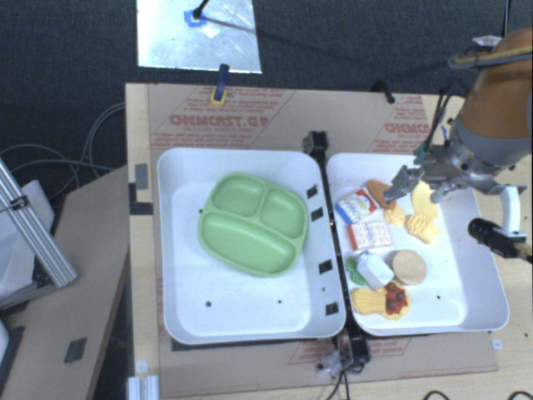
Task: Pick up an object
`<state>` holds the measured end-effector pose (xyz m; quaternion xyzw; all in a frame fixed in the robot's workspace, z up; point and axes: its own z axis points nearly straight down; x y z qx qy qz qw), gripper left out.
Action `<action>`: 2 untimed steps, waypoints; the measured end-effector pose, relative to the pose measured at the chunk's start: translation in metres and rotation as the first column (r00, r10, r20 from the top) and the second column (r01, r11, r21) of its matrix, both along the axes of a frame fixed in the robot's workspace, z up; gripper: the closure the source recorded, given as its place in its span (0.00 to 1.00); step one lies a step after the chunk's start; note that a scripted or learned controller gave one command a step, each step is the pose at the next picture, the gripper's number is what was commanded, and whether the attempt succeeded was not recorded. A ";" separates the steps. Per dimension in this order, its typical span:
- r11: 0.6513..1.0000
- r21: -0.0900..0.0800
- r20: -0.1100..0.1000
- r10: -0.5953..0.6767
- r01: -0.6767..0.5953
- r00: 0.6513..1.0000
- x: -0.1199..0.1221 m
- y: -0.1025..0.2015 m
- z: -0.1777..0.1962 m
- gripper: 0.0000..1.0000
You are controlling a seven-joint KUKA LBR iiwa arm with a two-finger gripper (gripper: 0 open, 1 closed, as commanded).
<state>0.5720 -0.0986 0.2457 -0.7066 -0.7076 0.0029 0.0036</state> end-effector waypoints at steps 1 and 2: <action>1.000 -0.001 0.011 0.002 -0.002 1.000 0.002 0.000 0.006 0.00; 1.000 0.000 0.007 0.001 -0.001 1.000 0.011 0.003 -0.041 0.00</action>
